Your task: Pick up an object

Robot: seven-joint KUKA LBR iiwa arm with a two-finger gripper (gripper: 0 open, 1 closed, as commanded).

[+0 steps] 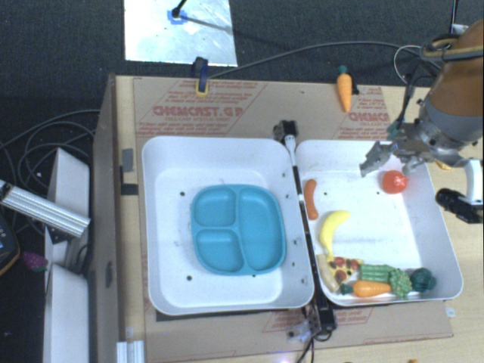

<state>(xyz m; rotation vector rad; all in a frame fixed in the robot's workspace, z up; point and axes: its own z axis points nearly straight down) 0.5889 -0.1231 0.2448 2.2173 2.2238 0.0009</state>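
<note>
Bench w/ 2 white bins [162,157], 1 blue tray [237,229], pincer [389,160] open by 1 tomato [393,181]

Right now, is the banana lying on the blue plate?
No, the banana lies in the right bin, while the blue plate sits in the left bin.

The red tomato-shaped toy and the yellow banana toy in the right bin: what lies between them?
In the camera view, bare white bin floor lies between the red tomato-shaped toy and the yellow banana toy; nothing rests there.
</note>
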